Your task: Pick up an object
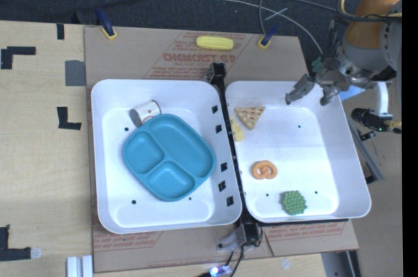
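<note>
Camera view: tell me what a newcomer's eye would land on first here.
The big blue divided tray in the left bin stands out most, with a small cup lying at its upper left corner. In the right bin lie a waffle-like wedge, an orange pretzel and a green lump. The gripper hangs open over that bin's top edge.

Right bin [339,158]: tan waffle wedge [249,115] lying flat near upper-left corner, orange pretzel [264,170] sitting mid-left, green bumpy lump [293,202] resting near front edge. Left bin [104,138]: blue divided tray [168,156] lying flat, small tipped cup [145,112] touching its upper-left edge.
</note>
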Robot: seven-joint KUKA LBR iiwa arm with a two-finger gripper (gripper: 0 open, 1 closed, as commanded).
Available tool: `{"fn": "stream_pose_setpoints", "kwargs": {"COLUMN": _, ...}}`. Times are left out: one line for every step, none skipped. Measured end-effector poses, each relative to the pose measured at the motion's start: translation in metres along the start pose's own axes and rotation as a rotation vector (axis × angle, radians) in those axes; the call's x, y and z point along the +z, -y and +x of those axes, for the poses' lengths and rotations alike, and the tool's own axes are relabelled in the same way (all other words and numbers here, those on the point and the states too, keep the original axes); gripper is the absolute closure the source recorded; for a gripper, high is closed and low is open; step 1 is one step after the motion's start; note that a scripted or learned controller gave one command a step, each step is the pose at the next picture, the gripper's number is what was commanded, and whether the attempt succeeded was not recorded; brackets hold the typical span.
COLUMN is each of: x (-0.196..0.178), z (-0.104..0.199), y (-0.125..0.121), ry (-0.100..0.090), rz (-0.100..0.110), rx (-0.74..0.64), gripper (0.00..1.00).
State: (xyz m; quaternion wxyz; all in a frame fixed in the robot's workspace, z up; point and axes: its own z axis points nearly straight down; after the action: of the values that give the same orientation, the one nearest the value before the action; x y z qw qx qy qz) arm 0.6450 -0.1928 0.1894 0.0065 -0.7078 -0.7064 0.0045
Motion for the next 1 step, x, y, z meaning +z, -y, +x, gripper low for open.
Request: {"fn": "stream_pose_setpoints", "kwargs": {"x": -0.0092, "z": 0.0003, "y": -0.0033, "ry": 0.003, "rz": -0.015, "rx": -0.003, "gripper": 0.00}}
